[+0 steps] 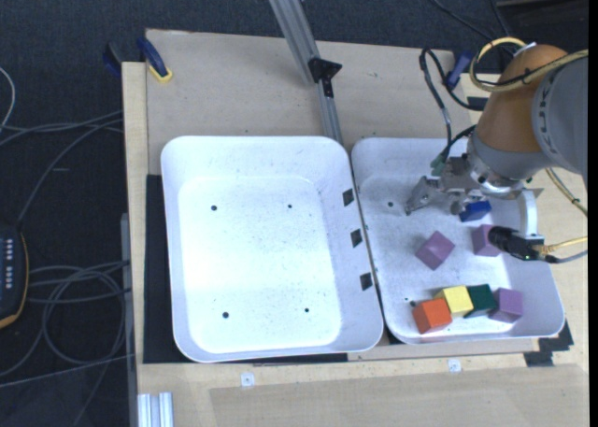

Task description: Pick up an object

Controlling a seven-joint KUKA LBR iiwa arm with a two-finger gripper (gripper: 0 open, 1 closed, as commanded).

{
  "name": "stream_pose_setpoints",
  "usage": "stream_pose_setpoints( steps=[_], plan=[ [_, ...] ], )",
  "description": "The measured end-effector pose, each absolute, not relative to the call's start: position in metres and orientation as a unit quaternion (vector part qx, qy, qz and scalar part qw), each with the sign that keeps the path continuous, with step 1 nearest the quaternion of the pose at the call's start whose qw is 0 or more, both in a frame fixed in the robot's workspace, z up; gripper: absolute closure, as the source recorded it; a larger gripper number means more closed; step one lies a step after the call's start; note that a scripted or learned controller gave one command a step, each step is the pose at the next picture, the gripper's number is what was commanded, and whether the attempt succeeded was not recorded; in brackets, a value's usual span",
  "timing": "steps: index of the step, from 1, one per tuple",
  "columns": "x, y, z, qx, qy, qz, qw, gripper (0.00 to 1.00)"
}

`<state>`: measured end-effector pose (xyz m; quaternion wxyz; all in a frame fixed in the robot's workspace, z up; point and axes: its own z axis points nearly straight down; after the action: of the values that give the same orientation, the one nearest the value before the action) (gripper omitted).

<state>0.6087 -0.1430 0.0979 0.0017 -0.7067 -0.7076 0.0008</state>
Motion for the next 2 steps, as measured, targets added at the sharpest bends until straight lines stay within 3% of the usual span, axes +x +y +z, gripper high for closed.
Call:
stream_pose_setpoints(
  steps=[1, 2],
  plan=[
    [0.61, -0.143, 0.111, -0.707, -0.708, -0.0013, -0.001, 1.0],
    [0.615, -0.152, 0.162, -0.707, -0.707, -0.0019, -0.003, 1.0]
  ],
)
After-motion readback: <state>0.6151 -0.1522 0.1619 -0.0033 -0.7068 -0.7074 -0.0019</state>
